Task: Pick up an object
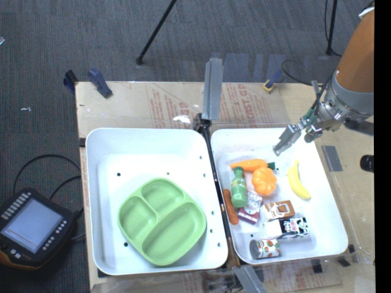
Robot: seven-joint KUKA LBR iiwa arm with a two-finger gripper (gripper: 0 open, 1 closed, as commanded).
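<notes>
The right bin (330, 224) holds a heap of toy foods: a carrot (248, 164), an orange pumpkin (264, 180), a banana (298, 180), a green bottle (239, 188), a red sausage (230, 207), a brown carton (278, 210), a black-and-white carton (295, 227) and a can (264, 248). My gripper (297, 138) hangs over the bin's far right part, above and just beyond the banana and pumpkin. It looks open, with nothing between its fingers.
The left bin (104, 163) holds a green divided plate (162, 221). A grey upright post (212, 93) stands behind the seam between the bins. A handheld pendant (30, 224) lies on the floor at left.
</notes>
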